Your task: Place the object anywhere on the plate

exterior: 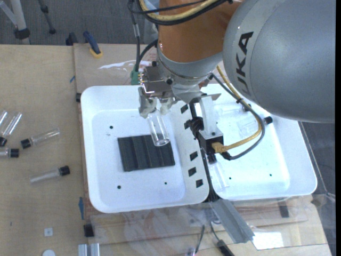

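Observation:
A dark ribbed rectangular plate [139, 154] lies flat in the left white bin [104, 188]. My gripper [153, 110] hangs over the plate's far right part, reaching down from the orange-banded wrist. A clear tube [159, 132] stands nearly upright between its fingers, and the gripper is shut on the tube's upper end. The tube's lower end is at the plate's far edge, right above or touching it; I cannot tell which.
The right white bin [266, 169] lies under the arm's big grey body. Black clips [195, 154] and a yellow cable [242, 143] run along the rim between the bins. Several capped clear tubes [47, 174] lie on the wooden bench to the left.

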Motion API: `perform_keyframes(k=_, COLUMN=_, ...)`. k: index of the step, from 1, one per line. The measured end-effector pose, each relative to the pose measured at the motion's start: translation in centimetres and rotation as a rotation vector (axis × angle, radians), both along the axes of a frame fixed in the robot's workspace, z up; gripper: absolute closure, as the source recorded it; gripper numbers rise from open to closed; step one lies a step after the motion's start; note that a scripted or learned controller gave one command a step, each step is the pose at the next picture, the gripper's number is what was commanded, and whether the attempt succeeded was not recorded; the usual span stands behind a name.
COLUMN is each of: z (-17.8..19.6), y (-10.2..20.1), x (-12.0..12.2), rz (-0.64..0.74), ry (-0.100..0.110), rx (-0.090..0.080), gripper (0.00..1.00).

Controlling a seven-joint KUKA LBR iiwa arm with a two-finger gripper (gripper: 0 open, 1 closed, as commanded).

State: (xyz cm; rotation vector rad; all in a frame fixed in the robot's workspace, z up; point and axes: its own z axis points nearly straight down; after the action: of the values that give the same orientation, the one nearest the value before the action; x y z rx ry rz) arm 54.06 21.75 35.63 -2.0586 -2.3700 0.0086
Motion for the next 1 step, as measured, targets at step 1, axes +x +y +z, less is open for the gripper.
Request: perform_keyframes(k=1, z=-8.67, y=-0.19, x=1.69, rz=-0.069, ry=-0.001, rx=0.001, gripper=1.00)
